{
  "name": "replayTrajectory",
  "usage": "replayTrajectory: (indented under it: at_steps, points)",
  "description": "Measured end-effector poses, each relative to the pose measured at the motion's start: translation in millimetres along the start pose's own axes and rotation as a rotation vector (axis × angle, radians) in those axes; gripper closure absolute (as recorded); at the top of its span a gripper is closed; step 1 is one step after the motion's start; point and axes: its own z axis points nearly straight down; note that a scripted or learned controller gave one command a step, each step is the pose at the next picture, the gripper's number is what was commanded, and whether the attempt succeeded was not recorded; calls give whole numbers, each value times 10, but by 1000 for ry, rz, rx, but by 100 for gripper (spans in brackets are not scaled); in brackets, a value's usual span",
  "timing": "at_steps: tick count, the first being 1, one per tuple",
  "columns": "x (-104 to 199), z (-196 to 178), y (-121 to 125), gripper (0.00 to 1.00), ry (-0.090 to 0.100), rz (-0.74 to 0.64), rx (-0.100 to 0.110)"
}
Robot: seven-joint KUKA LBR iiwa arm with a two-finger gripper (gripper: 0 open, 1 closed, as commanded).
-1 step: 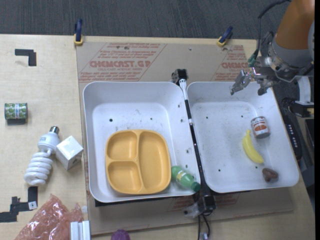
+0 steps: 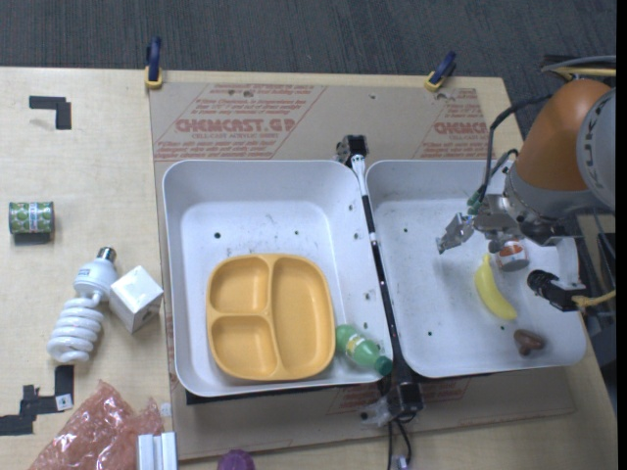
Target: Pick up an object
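Nearest the camera, in the left white bin point(image 2: 186, 262), a yellow plastic three-compartment plate point(image 2: 271, 315) lies flat with a green plastic bottle point(image 2: 363, 350) touching its right edge, while the right white bin point(image 2: 411, 262) holds a small brown lump point(image 2: 529, 340) near its front right corner. Further back in that bin a yellow banana point(image 2: 494, 290) lies just beside a small red-and-white cylinder point(image 2: 509, 256). The end effector point(image 2: 458, 233) hangs above the bin floor left of the banana, and whether its fingers are spread or closed cannot be told; nothing is seen between them.

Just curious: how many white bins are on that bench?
2: the left bin holds a yellow plate, the right bin holds a banana.
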Motion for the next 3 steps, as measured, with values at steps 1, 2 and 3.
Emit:
replayTrajectory:
  at_steps: [1, 2, 3]
  points:
    - [422, 208, -595, 0, 0, 0, 0]
    - [415, 108, -583, 100, 0, 2, -2]
    - [-425, 203, -840, 100, 0, -1, -1]
